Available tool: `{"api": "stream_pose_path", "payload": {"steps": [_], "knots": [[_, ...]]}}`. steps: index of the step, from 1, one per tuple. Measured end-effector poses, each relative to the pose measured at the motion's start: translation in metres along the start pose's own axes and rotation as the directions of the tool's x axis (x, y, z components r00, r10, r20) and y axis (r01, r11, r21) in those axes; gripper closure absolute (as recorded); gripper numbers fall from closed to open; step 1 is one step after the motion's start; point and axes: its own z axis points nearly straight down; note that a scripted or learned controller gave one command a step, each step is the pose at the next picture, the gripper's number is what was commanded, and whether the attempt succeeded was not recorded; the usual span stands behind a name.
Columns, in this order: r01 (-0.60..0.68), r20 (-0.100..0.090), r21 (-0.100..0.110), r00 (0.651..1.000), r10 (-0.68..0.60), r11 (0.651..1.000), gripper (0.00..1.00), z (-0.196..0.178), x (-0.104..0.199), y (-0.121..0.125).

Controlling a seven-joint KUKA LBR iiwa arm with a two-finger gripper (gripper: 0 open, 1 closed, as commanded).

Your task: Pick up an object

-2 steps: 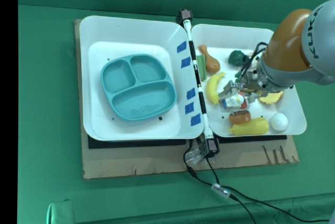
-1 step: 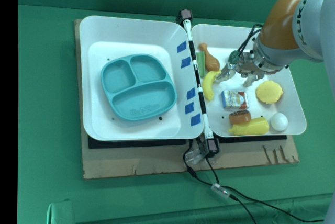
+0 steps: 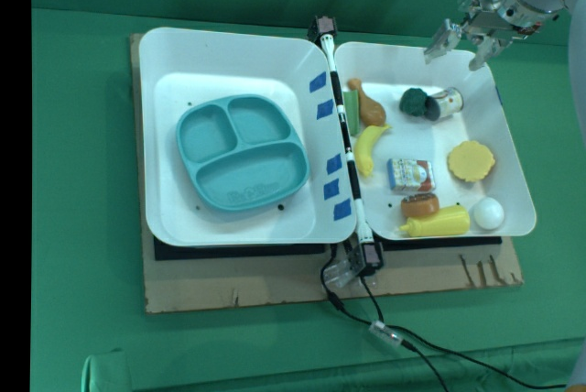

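While my gripper [image 3: 461,43] hangs spread and holding nothing above the far edge of the right bin [image 3: 515,163], the objects lie below it: a can [image 3: 446,103] beside a dark green piece [image 3: 415,101], a banana [image 3: 367,148], an egg [image 3: 487,213]. Left bin [image 3: 160,74] carries a teal divided plate [image 3: 243,153].

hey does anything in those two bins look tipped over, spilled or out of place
Only the small tin can in the right bin stands out: it lies on its side against a dark green item. Nothing looks spilled. The teal divided plate sits slightly rotated in the left bin.
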Motion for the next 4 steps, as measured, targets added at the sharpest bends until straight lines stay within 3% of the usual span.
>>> {"api": "stream_pose_path", "payload": {"steps": [1,2,3,4], "knots": [[-0.001,0.001,-0.003,1.0,0.001,1.0,0.0,0.095,-0.015,-0.087],[0.001,0.0,0.002,1.0,-0.001,1.0,0.0,0.098,-0.014,-0.008],[0.002,0.0,0.003,1.0,-0.002,1.0,0.0,0.096,0.03,-0.038],[-0.002,0.0,-0.006,1.0,0.002,1.0,0.0,0.093,0.06,-0.118]]}}
